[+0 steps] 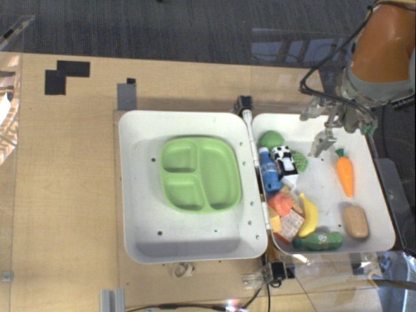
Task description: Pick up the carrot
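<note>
The orange carrot (345, 176) with a green top lies in the right bin (383, 207), near its right wall, pointing toward the front. My gripper (329, 137) hangs over the back of that bin, just up and left of the carrot's green end and not touching it. It is open, and nothing sits between its fingers. The arm's orange band is at the top right.
Crowded along the right bin's left side are a green ball (272, 139), blue bottle (267, 169), black-and-white toy (283, 160), banana (309, 215) and cucumber (318, 240). A tan potato (355, 221) lies in front of the carrot. The left bin (140, 239) holds a green divided plate (198, 174).
</note>
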`<state>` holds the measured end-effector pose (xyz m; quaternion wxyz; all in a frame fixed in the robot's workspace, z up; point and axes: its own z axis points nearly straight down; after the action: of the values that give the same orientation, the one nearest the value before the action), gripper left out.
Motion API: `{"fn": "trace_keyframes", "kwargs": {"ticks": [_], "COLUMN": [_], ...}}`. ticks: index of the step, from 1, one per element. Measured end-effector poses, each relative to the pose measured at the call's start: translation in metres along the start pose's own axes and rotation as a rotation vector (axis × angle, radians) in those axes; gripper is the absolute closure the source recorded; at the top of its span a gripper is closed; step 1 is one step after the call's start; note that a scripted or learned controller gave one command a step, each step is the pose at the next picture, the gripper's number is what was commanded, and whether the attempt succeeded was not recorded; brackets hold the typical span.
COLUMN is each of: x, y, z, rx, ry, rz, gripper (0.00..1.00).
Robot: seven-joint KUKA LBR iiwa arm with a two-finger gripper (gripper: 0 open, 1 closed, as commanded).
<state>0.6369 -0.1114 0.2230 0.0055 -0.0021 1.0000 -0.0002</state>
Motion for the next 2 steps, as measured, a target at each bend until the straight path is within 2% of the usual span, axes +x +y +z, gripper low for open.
{"fn": "trace_keyframes", "kwargs": {"ticks": [1, 2], "x": [0.027, 0.029], "y": [-0.067, -0.085], "z": [-0.016, 0.076], "rx": [0.004, -0.002], "ry": [-0.002, 0.004], "rz": [-0.094, -0.435], "gripper": [0.00, 0.00]}}
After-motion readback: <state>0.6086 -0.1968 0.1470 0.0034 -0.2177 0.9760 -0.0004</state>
